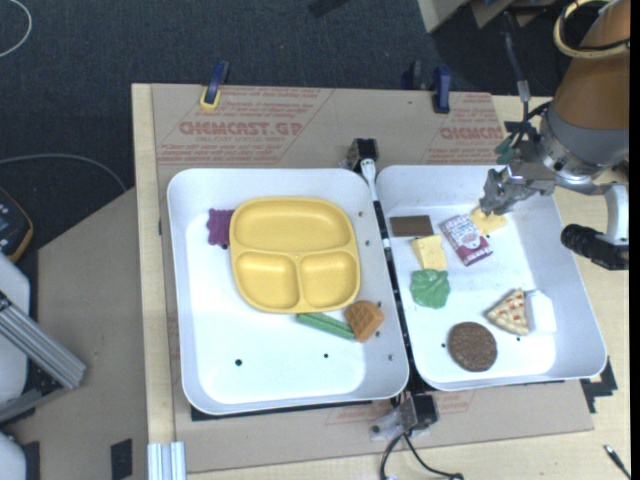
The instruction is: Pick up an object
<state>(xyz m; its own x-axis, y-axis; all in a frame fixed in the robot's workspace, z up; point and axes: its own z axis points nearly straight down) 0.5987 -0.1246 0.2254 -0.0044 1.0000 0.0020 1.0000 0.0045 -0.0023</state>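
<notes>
The arm (590, 88) reaches in from the right, its orange band high at the edge, and the gripper (497, 196) hangs low over the far part of the right bin (575, 298). Whether the jaws are spread or pressed together I cannot tell — they are small and dark against the white.

Just under the gripper lies a yellow piece (492, 221), touching or nearly touching the fingertips; nothing can be seen lifted between them. Beside it, to the left, a red-and-white packet (466, 238) lies tilted. Further left in the same bin are a brown slab (410, 226) and, just below it, a pale yellow block (431, 254). A green lump (431, 288) sits under the block. Near the bin's front are a round brown patty (472, 346) and a pizza slice (511, 312), close together but apart.

The left bin (200, 298) holds a yellow tray (295, 251) with three compartments, all of them bare. A purple thing (218, 226) pokes out from behind the tray's left edge. At the tray's front right corner a green bean (325, 324) lies flat, with a brown pastry (365, 319) at its right end — the two touch.

Both bins rest on a cardboard sheet (300, 118) on the table, held at the far edge by two clamps (212, 86).
</notes>
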